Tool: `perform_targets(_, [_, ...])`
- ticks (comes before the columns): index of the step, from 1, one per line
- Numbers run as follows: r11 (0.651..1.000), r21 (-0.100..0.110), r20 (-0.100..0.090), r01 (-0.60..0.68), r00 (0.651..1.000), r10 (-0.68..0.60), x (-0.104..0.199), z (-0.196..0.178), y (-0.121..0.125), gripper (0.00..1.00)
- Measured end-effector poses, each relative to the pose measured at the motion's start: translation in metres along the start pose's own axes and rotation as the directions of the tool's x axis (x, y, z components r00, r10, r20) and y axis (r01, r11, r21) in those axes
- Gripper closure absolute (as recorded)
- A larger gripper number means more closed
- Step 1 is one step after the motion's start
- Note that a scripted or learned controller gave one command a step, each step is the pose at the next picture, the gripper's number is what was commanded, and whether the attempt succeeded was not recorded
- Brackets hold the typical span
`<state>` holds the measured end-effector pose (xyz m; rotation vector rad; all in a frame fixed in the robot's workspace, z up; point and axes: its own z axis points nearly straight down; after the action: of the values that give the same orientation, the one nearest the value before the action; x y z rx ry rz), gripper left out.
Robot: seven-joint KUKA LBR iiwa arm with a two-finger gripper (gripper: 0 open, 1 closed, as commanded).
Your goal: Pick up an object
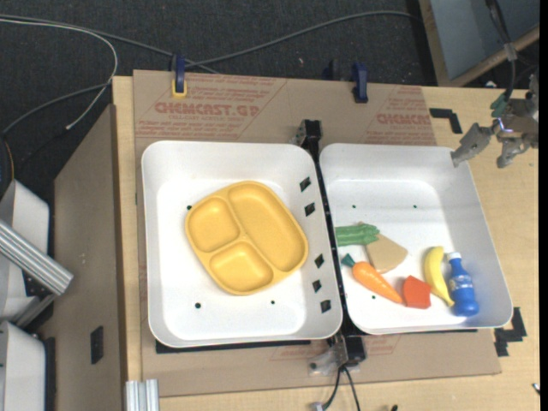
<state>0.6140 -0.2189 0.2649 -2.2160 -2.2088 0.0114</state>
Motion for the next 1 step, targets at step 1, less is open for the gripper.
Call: perform_targets(1, [1.0, -0.014, 0.003, 0.004, 1.0, -0.004, 0.0011, -0.0086, 0.0022, 0.0])
